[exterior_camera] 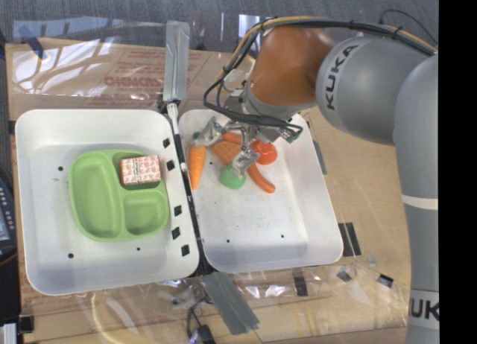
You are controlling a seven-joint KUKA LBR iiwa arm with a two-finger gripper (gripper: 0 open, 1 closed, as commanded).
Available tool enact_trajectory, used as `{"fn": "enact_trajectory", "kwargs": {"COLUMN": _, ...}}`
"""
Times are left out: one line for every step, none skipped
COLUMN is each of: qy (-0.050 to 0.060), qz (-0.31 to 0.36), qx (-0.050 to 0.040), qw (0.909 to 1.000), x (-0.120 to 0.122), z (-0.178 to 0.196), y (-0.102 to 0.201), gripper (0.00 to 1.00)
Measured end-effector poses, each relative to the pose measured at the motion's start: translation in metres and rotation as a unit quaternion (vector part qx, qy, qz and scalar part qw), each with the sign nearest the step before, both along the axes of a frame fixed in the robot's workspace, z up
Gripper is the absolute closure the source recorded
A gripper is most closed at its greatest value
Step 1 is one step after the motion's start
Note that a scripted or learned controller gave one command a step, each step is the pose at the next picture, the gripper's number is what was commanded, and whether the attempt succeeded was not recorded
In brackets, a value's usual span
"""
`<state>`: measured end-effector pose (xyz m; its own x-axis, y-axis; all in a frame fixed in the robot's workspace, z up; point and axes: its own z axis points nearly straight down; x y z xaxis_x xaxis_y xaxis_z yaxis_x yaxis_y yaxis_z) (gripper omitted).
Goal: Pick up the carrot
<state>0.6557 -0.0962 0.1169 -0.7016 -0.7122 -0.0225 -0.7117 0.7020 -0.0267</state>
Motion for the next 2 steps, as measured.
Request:
{"fn": "enact_trajectory", "kwargs": {"qy": 0.001, "qz": 0.178, "qx": -0.0081, "qw": 0.9840, "x": 0.006, "z": -0.001, "y": -0.024, "gripper": 0.00}}
{"fn": "enact_trajectory", "kwargs": {"qy": -0.003, "qz": 0.270, "qx": -0.0149, "qw": 0.9627, "x": 0.014, "z": -0.001, "y": -0.013, "gripper": 0.00}}
